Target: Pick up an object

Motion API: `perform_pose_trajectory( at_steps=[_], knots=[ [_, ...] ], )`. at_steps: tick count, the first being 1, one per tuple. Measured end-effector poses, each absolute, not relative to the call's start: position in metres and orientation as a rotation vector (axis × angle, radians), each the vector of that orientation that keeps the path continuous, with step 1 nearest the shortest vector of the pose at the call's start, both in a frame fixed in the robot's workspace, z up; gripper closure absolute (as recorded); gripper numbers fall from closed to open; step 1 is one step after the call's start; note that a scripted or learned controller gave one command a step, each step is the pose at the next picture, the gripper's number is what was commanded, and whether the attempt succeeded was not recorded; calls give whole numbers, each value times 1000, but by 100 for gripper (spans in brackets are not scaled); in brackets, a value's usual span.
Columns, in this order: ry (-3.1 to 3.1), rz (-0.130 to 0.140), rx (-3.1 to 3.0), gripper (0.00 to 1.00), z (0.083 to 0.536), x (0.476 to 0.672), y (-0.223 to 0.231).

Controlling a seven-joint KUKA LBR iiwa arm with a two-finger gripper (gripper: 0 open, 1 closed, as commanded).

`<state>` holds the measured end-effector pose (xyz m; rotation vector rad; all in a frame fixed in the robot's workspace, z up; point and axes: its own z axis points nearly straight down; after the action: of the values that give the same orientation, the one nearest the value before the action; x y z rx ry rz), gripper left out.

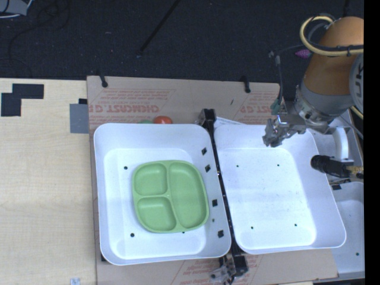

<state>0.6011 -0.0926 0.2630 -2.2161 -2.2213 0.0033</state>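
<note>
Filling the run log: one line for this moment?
gripper: above right bin far edge, nothing seen held | green plate: left bin

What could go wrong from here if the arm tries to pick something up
Two risks stand out. The gripper hangs over the far edge of the right bin, while the green divided plate lies in the left bin, so closing where it is would likely catch nothing. Also, the plate lies flat and wide, so two fingers may slide off its rim. Crossing over, the arm could clip the black divider between the bins.
</note>
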Motion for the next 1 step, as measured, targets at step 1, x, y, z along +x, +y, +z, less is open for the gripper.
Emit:
perform_pose_trajectory(
  at_steps=[1],
  knots=[
    [-2223, 1, -2214, 100, 263, 602, -38]
  ],
)
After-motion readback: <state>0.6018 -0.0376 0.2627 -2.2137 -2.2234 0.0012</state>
